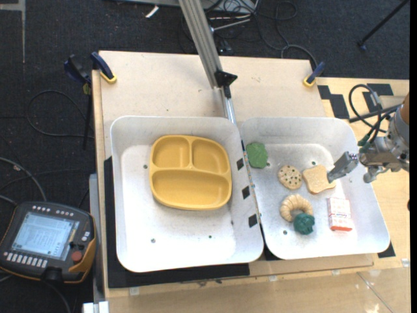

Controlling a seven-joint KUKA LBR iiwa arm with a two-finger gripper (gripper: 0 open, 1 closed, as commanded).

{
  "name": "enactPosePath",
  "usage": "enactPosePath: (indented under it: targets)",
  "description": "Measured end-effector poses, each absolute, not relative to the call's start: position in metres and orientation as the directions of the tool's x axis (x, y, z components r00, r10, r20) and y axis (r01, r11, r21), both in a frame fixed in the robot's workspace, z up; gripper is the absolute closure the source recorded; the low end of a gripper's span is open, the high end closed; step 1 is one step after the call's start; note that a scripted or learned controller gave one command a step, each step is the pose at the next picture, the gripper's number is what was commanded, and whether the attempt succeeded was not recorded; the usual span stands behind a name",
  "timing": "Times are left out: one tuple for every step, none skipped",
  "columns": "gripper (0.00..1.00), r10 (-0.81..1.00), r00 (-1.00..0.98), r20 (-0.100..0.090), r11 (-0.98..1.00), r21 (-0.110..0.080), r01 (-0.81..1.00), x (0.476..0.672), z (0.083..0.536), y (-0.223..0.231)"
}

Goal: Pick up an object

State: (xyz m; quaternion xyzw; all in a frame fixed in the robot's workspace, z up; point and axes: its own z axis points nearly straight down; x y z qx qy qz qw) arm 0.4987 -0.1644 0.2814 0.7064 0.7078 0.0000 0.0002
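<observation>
Camera view: gripper (348,163), finger state unclear, hovers just right of toast slice (317,178); crowded neighbouring cookie (289,176) could spoil the grasp.

Toast (317,179), cookie (288,176) and croissant (295,206) crowd together; bin corners lie open.

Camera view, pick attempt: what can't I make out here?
- Tool: small, seen from above by the toast slice; open or shut cannot be told.
- Arm: cut off by the right edge past the wrist.
- White carton: print too small to read.
- Teal lump: touches the croissant-like piece; too small to identify.
</observation>
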Motion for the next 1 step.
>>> enactPosePath:
  targets:
    - [0.00,1.000,-0.001,0.000,0.001,0.000,1.000,0.4987,0.2815,-0.1645]
